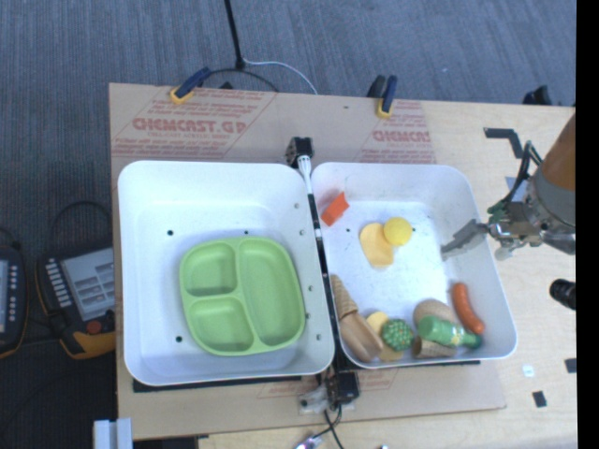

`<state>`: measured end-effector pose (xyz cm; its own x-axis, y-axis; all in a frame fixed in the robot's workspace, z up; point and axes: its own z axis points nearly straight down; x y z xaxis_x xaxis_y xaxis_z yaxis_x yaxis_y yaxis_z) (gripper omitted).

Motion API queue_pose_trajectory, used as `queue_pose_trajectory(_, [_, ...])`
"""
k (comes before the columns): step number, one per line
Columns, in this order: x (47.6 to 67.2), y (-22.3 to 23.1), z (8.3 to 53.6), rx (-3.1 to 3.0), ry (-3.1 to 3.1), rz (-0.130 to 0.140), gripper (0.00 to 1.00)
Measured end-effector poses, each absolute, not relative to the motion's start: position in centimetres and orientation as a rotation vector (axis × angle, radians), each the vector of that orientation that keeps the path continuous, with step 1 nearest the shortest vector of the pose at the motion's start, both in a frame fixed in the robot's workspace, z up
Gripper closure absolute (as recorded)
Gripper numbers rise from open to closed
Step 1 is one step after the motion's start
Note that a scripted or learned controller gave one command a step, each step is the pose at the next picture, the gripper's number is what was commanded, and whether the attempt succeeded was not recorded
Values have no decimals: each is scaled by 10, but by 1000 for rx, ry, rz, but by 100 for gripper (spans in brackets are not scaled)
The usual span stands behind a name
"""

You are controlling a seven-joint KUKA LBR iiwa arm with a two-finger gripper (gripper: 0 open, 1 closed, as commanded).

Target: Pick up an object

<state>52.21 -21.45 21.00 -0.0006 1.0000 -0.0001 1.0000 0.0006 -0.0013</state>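
Camera view, bench: two white bins sit side by side on the board; the left bin (150,204) carries a green divided plate (243,295), the right bin (468,199) carries the toy food.

Camera view, arm: it comes in over the right edge of the right bin, orange band showing at the frame's right side; the gripper (468,237) hangs just inside that bin's right wall, above bare floor.

Camera view, things to pick: a red sausage (468,308) lies at the right edge near the front corner; a yellow ball (398,230) touches a flat yellow slice (376,246) mid-bin; an orange wedge (334,208) sits at the back left corner; a pile of green and tan pieces (412,330) crowds the front edge.

Deciding relation: the sausage looks the nearest loose thing, lying toward the front edge from the gripper, its long axis running roughly along the right wall and slanting to the front corner. The yellow ball lies to the gripper's left, toward the bin's middle, a little farther off.

Hand: one grey finger pokes out leftward over the bin floor; I can't tell from here how far the jaws stand apart. Nothing is seen between them, and it touches no object.

Likely call: closing across the sausage's short width, by my guess.
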Motion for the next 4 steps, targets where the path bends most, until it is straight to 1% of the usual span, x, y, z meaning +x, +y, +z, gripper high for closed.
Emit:
queue_pose_trajectory(1, [490,-215,99,-2112,-2311,-17,0])
queue_pose_trajectory(2, [488,-219,93,-1624,-2687,-15,0])
queue_pose_trajectory(3, [489,-171,91,-1554,-2758,2,0])
queue_pose_trajectory(4, [549,-223,133,-1877,-2522,-1,0])
